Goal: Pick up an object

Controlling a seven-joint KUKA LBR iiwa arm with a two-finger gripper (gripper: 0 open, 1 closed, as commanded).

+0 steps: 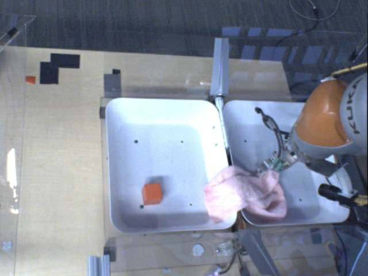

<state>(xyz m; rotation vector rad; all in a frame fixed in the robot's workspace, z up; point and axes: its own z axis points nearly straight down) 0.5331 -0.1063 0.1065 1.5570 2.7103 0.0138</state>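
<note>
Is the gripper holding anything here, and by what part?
Cannot be told: the gripper touches the pink cloth's upper right edge, but a pinch isn't visible.

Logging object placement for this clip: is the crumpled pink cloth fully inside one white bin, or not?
Not fully. The crumpled pink cloth drapes over the divider, partly in the left white bin and partly in the right white bin.

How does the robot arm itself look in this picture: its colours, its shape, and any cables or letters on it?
The arm is rounded and bulky, with a broad orange band on its wrist section and light grey casing to the right of it, where dark letters reading "KU" show at the picture's edge. Below the band sits a grey ring. A thin dark cable curves down to the small metallic two-finger gripper, which has greenish parts.
</note>
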